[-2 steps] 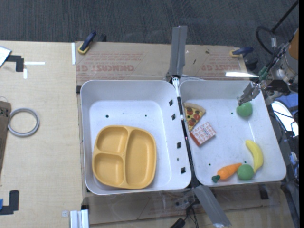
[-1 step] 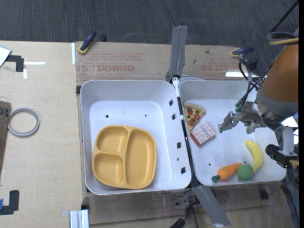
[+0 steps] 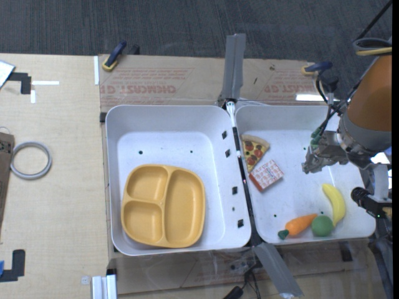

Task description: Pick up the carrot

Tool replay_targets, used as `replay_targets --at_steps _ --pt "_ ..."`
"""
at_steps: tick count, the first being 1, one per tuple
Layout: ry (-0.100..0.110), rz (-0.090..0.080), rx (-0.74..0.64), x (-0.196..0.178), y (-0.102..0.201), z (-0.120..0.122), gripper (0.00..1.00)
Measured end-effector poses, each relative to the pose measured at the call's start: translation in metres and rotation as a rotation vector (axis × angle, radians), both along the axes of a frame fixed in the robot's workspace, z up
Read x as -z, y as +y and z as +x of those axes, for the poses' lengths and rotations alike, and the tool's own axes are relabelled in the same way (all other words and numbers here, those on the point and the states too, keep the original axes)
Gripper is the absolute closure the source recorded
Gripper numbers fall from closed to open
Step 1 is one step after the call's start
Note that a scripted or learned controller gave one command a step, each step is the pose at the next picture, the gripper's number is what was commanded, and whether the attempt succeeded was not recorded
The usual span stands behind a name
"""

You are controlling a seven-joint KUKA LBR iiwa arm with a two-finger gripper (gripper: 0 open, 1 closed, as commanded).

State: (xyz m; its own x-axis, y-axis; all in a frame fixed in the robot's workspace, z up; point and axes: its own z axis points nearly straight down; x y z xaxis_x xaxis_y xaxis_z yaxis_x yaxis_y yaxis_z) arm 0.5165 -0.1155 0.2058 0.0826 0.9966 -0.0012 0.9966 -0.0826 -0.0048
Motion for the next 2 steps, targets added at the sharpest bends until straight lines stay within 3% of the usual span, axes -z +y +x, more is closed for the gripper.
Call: replay_targets --at_steps 1,2 --pt "-0.002 -0.001 0.125 -0.038 -0.012 0.042 1.0" --pt "-0.002 -0.002 0.245 -0.056 -0.037 0.041 1.0"
